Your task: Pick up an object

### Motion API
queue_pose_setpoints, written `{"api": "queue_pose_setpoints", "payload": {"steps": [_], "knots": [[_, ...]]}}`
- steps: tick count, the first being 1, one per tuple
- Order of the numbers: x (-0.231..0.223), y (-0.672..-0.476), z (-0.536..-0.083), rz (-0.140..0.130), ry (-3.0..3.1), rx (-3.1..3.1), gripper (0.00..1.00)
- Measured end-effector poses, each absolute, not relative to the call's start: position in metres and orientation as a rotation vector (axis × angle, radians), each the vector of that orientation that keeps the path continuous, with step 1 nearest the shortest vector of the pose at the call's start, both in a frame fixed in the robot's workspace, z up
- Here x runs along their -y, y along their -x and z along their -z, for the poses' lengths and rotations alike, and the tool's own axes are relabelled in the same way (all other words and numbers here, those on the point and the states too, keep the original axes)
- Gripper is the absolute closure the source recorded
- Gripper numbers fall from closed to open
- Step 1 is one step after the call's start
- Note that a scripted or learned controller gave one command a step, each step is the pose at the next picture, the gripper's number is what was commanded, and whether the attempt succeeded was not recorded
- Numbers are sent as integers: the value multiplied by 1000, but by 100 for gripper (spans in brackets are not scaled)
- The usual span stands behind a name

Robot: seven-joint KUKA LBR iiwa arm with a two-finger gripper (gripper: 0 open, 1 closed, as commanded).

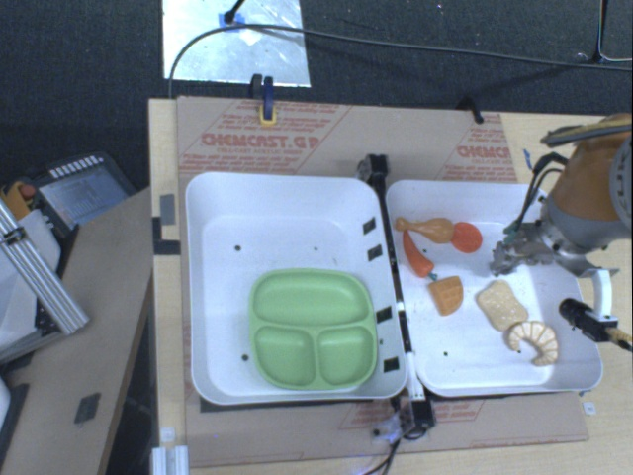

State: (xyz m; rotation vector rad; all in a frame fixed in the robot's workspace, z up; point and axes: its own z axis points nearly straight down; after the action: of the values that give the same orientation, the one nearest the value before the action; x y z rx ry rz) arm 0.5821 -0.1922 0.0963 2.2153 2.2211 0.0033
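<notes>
I cannot tell the state of my claw (504,255). The tomato (467,237) lies just to its left; I should centre above it before lowering.

We read red lettering on the brown cardboard sheet (326,132) that lies beneath the two bins. At its upper left, above the left bin (203,265), the word "CHEMCAST" is legible, followed by characters resembling "GP"; we cannot confirm these last letters. At its upper right, above the right bin (495,194), the same red print recurs, tilted and partly cut off, again beginning "CHEMC". Fainter red print along the sheet's lower edge is too small for us to read.
</notes>
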Motion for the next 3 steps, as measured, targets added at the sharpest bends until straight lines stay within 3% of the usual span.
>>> {"api": "queue_pose_setpoints", "payload": {"steps": [2, 3], "knots": [[195, -590, -224, -7, -2210, -2221, 100], [195, -591, -242, -3, -2212, -2224, 100]]}}
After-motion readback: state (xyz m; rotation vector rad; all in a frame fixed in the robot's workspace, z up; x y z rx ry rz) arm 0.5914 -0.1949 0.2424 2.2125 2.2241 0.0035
